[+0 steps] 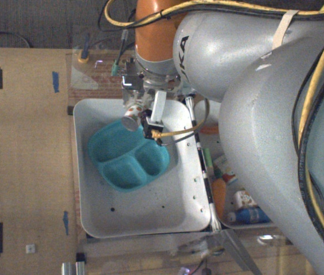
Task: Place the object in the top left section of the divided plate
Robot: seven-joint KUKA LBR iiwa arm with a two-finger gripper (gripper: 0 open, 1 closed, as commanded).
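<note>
Brown cardboard surrounds the shallow white plastic bin (96, 211), where a teal three-section divided plate (128, 156) lies. Just above the plate's upper edge, the grey two-finger gripper (137, 114) clasps a small pale cylindrical cup with reddish markings (132, 118), tilted.

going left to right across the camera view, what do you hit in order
blue tape strip on the bench → left wall of the white bin → teal divided plate → divider between the two bins → orange object in the right bin → blue and white bottle
</note>
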